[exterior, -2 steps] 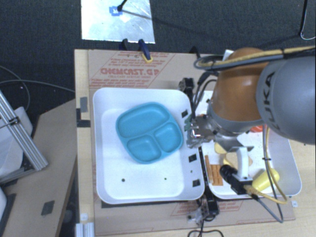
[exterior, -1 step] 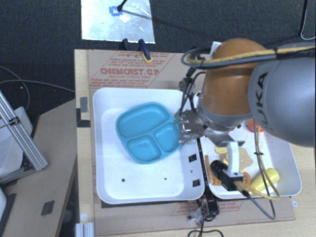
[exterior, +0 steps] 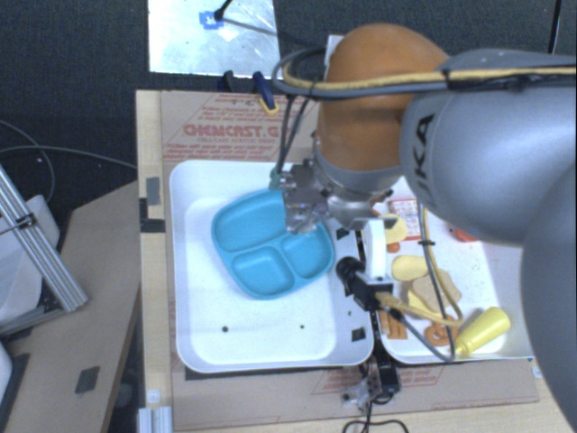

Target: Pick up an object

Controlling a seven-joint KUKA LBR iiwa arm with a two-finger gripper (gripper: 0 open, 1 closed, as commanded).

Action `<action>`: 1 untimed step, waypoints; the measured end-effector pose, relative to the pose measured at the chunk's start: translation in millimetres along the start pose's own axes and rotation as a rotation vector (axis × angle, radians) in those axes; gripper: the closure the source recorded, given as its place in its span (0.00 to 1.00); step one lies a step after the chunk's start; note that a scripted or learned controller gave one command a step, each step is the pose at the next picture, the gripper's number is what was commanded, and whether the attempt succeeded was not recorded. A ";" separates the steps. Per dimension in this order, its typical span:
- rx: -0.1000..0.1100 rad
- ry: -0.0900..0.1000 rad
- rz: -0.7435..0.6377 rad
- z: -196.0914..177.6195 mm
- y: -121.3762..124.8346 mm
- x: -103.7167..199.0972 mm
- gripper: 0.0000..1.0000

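Note:
A blue divided plate [exterior: 269, 246] lies tilted in the left white bin [exterior: 203, 332], toward its upper right. My gripper [exterior: 299, 216] hangs from the grey arm with the orange band, right over the plate's upper right rim. It is low, at or just above the rim, and the wrist hides how it meets the plate. Nothing shows as lifted; the plate rests on the bin floor.
The right bin [exterior: 505, 354] holds several small things: a yellow bottle-shaped piece [exterior: 482, 329], a pale yellow piece [exterior: 410, 267], a tan piece [exterior: 435, 291], an orange ring [exterior: 439, 336] and a printed card [exterior: 406, 213]. The arm covers much of that bin.

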State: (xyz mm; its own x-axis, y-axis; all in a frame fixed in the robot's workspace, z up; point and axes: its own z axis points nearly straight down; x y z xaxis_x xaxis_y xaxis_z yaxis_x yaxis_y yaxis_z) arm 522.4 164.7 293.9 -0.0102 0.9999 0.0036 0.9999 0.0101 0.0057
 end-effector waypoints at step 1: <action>-0.014 0.005 0.003 -222.2 -9.6 16.7 1.00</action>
State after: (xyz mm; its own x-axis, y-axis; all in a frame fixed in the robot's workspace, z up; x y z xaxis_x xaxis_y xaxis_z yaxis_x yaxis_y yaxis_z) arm 511.4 180.5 516.2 -0.0072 0.9999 0.0084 0.9998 0.0071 0.0196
